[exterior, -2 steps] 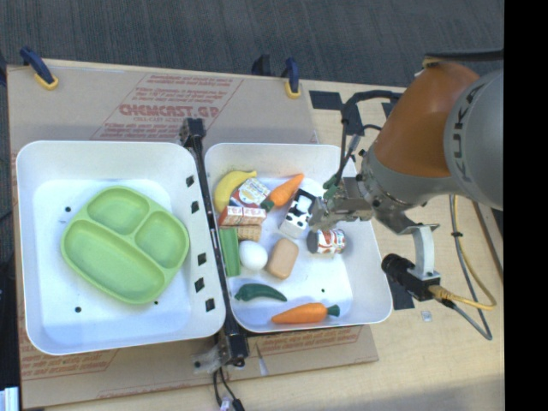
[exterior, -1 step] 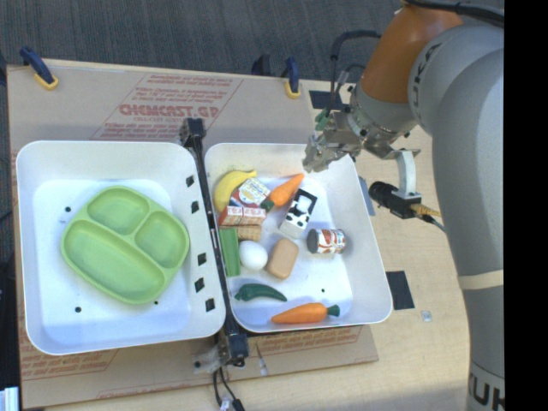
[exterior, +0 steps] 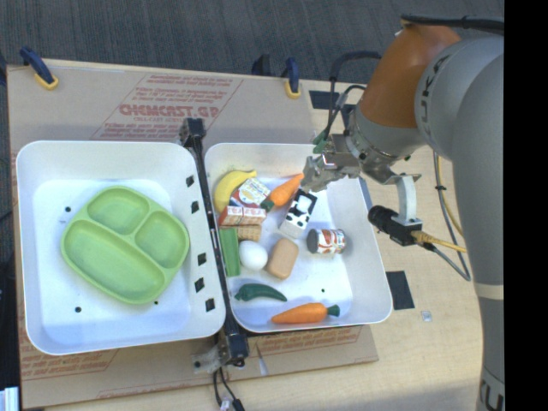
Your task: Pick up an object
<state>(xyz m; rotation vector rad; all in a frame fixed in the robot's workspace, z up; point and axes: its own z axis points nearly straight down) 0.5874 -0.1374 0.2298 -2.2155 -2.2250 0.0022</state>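
The grey two-finger gripper [exterior: 315, 171] hangs over the right shallow white bin [exterior: 370, 264], just above the small orange plastic carrot [exterior: 283, 192]; its grip cannot be told.

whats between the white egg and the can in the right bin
In the camera view, a tan bread-like piece lies between the white egg and the can, closer to the egg.

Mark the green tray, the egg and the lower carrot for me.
Green tray [exterior: 110, 268], camera view, bare floor of its big compartment.
Egg [exterior: 253, 254], camera view, middle of the shell.
Lower carrot [exterior: 300, 314], camera view, middle of its orange body.
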